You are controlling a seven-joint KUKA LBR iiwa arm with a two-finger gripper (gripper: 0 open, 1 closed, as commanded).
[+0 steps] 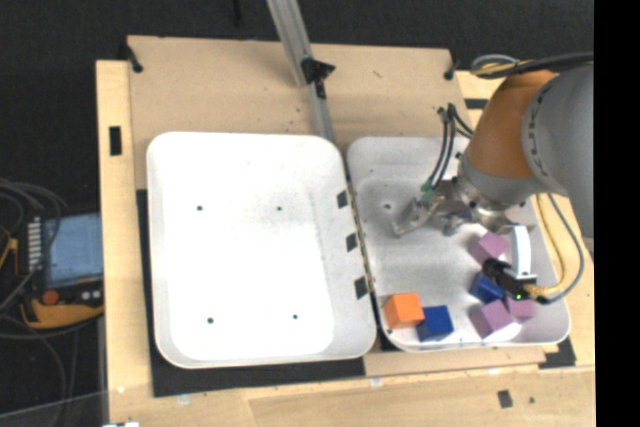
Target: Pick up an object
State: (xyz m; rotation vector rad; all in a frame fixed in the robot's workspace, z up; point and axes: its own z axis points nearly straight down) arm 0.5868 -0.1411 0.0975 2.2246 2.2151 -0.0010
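Note:
My gripper (412,218) hangs over the upper middle of the right bin (385,165), pointing left, and nothing shows between its fingers. An orange block (404,309) and a blue block (435,323) lie side by side at the bin's near edge. Further right lie a purple block (490,317), a dark blue block (487,287) and a pale pink-purple block (494,246), partly under the wrist and its cables. All the blocks are below and to the right of the gripper, apart from it.
The left bin (250,245) sits next to the right one, with clips along the shared wall. A slanted metal pole (285,5) rises behind the bins. Cables (555,255) loop from the wrist at the right edge. A blue box (72,250) lies off the bench at left.

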